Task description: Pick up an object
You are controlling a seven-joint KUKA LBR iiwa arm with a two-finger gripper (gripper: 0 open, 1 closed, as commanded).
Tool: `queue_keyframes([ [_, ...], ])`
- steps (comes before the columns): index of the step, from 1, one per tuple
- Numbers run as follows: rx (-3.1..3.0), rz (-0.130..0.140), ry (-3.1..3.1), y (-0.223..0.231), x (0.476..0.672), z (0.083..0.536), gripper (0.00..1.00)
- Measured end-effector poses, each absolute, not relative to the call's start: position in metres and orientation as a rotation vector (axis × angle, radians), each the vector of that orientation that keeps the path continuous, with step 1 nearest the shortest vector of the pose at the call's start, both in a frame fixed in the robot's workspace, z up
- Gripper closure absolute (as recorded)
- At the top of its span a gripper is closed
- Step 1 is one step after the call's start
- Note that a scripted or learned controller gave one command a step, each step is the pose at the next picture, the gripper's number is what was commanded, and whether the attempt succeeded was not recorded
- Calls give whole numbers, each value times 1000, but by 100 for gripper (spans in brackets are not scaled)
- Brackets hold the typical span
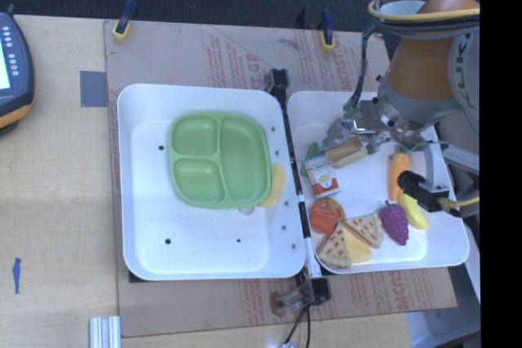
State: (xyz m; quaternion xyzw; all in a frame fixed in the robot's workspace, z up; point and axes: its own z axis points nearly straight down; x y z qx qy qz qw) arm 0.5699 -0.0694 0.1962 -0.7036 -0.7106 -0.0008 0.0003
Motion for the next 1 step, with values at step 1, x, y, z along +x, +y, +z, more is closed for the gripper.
queue_keyframes([
  [1,-2212,3,-2231,-24,576,203,100],
])
